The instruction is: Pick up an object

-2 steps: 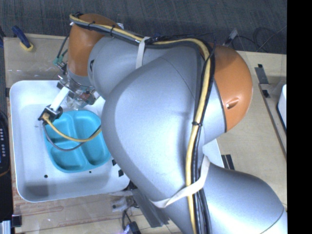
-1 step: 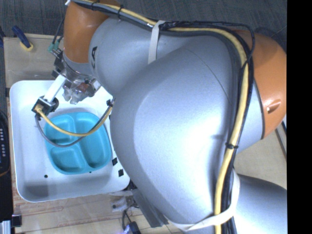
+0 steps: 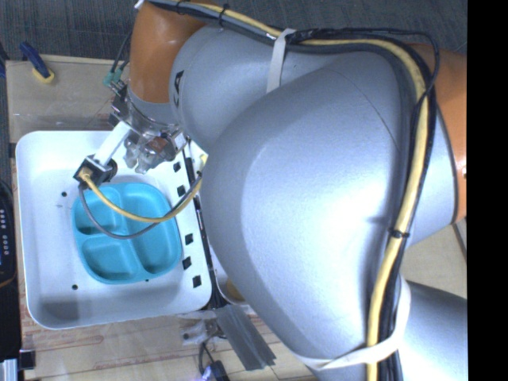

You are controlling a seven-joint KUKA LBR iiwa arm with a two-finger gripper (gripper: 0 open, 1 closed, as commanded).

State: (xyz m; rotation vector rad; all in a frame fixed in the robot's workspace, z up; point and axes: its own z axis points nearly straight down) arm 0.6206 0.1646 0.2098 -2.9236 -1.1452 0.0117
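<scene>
We see the gripper [image 3: 141, 155] hanging over the far edge of a blue divided tray [image 3: 127, 228] in the left bin [image 3: 48, 213] (its grip we cannot tell); a loose yellow cable [image 3: 135, 217] could snag the tray's smooth rim

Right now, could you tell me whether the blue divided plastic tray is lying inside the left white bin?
Yes, the blue divided plastic tray lies flat on the left white bin's floor.

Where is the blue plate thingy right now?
The blue divided plate lies flat in the left white bin, toward its right side, just below the gripper in the camera view.
</scene>
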